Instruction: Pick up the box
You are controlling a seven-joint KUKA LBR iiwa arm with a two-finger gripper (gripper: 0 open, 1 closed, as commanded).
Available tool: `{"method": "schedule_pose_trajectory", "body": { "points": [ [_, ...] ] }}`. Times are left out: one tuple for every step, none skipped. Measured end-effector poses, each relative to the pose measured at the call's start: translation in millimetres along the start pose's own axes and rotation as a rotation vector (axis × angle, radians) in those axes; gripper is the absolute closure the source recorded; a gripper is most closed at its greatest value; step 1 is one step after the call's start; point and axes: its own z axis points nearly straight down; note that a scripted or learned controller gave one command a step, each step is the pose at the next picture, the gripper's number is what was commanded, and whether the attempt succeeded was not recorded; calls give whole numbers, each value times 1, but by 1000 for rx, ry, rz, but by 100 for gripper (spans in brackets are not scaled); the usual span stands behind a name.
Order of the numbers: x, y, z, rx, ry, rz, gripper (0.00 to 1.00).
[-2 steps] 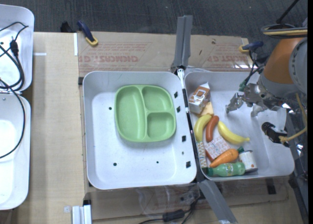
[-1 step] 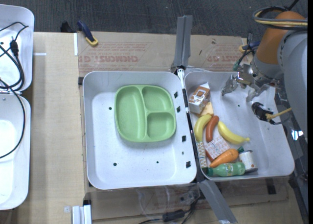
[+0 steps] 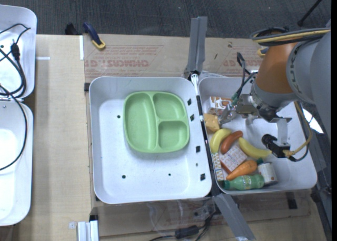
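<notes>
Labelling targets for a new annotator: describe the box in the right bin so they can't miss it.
Start at the right bin, the one crowded with toy food under the arm. Near its middle lies the box, a small flat white carton with red print, below the red sausage and above the carrot. It is the only flat, square-cornered piece among rounded foods there.

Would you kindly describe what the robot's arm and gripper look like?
The arm is thick, rounded and grey, with an orange band above the wrist. Black cables loop beside it. The gripper is a small grey metal piece.
</notes>
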Motion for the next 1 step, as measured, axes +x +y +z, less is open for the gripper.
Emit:
{"method": "schedule_pose_trajectory", "body": {
  "points": [
    [-2, 50, 5, 50, -4, 164, 0]
  ]
}}
